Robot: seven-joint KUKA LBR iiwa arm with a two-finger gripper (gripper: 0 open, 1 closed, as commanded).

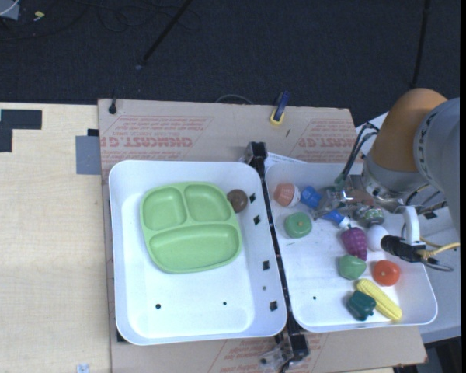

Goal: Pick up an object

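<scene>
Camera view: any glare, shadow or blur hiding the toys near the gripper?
Camera view: lighting even, no strong glare on the right white bin; image soft and low in detail; the gripper is a dark cluttered blur, its shape unreadable; the purple grape-like toy stays distinct.

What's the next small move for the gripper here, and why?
Probably a short descent with a slight correction toward one target. The gripper sits low over the right bin, among the blue piece, the green round toy and the purple grapes, with nothing visibly between its fingers. The blue piece looks nearest, so centring on it seems the smallest move.
</scene>
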